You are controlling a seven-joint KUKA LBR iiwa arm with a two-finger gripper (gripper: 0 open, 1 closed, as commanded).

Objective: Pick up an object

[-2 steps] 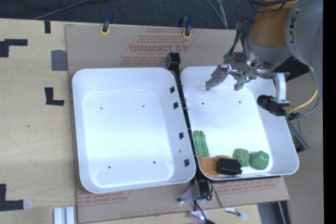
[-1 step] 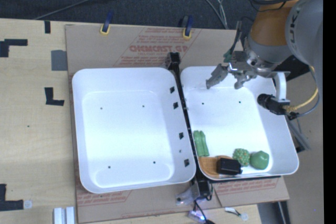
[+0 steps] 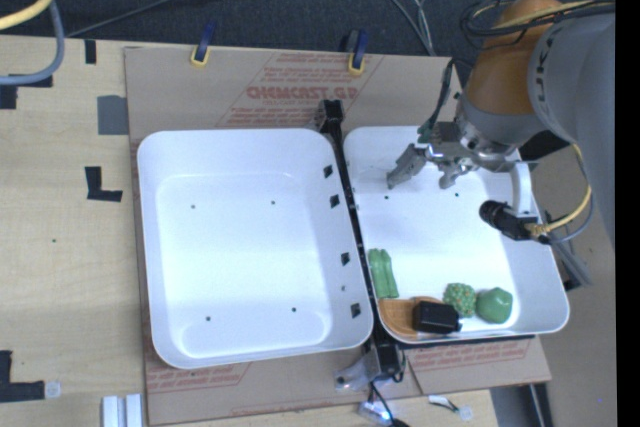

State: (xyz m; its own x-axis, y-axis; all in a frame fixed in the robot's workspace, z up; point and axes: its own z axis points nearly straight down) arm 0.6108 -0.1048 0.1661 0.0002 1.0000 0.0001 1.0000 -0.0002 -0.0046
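Hovering over the right bin (image 3: 520,265), end effector (image 3: 430,173) spread, holding nothing; green stick (image 3: 382,273), black block (image 3: 436,317), green lumps (image 3: 477,301) well apart at near edge.

two white bins (image 3: 240,150) – four objects (image 3: 459,297)

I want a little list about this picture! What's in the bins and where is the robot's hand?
left bin: white, nothing in it
right bin: white, toys bunched at its near edge
green stick: lies beside the divider
wooden piece: under the black block
bumpy green toy: next to the smooth green toy
tool: over the far part of the right bin, fingers spread, holding nothing
arm: reaches in from the right
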